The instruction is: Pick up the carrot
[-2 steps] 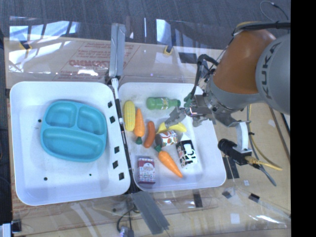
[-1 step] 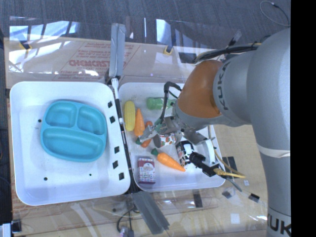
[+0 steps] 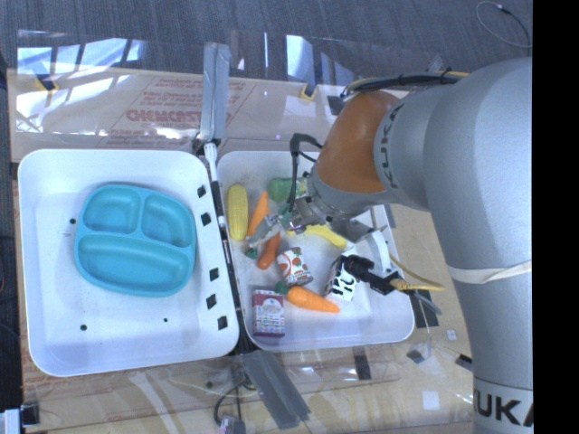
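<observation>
The two-finger gripper [image 3: 276, 227] is hovering among crowded toys in the right white bin [image 3: 398, 328], beside a slim orange carrot [image 3: 268, 252]; its jaw state is impossible to tell.

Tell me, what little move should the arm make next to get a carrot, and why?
Probably a short, straight descent. The gripper sits low in the right bin, right at the carrot lying near the corn. Whether it holds anything is unclear, so easing down onto that carrot seems safer than shifting to the other carrot by the red box.
</observation>
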Controlling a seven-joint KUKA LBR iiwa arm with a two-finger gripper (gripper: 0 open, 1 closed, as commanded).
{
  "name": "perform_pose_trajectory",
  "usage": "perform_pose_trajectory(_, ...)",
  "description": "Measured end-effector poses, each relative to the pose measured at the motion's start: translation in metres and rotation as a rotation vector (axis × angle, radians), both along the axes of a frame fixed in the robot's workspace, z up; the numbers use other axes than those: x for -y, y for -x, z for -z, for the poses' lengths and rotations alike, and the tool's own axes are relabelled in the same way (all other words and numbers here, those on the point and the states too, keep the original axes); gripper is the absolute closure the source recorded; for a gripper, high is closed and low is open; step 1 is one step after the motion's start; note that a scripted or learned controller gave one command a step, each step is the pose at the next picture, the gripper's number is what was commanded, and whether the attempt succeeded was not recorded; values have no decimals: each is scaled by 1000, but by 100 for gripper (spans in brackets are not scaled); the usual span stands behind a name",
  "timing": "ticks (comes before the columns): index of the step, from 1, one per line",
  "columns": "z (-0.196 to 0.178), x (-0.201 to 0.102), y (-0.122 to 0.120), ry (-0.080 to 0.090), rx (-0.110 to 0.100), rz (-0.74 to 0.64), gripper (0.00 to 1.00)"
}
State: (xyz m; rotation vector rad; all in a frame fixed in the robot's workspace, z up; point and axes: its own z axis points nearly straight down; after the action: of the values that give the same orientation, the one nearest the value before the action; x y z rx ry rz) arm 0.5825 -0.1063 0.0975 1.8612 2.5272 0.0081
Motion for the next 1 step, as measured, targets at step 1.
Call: perform_pose_trajectory(1, 9, 6, -61, 3, -39, 120, 0)
